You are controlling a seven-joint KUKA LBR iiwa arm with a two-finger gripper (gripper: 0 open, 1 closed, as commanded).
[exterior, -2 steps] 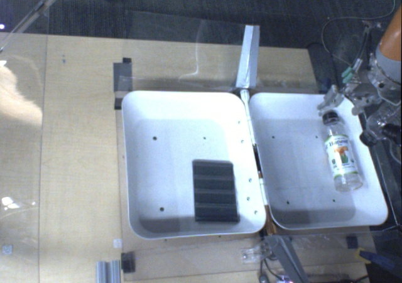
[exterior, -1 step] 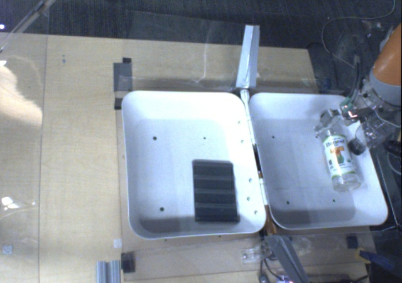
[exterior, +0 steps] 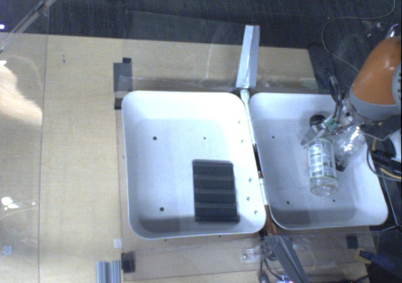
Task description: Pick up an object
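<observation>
A clear plastic bottle [exterior: 322,167] with a pale label lies in the right bin [exterior: 282,150], its neck pointing toward the back. My gripper [exterior: 327,125] hangs low in that bin, right at the bottle's neck end, under the grey arm with the orange band [exterior: 378,73]. The gripper's tip is dark and mixed with glints from the bottle, so its contact with the bottle is unclear. A black ribbed block [exterior: 215,191] lies flat in the front half of the left bin [exterior: 163,125].
A crumpled clear plastic piece [exterior: 352,142] sits just right of the bottle, close to the gripper. A metal post [exterior: 248,56] rises at the back where the bins meet. Cables [exterior: 383,169] run along the right bin's right rim.
</observation>
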